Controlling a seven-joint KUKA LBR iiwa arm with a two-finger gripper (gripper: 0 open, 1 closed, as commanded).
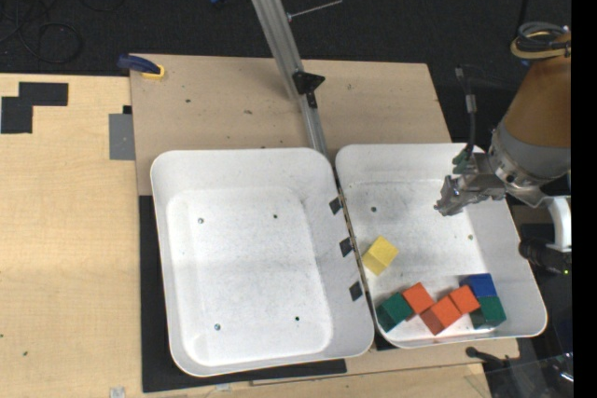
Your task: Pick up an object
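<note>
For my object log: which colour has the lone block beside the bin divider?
Yellow block, camera view.

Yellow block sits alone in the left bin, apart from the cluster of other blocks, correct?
Not quite. The camera view shows the yellow block in the right bin, near its left wall. It does sit alone, apart from the cluster along the near edge.

Two white bins: the left bin and the right bin. Blocks total seven: one yellow block, three orange blocks, two green blocks and one blue block.
</note>
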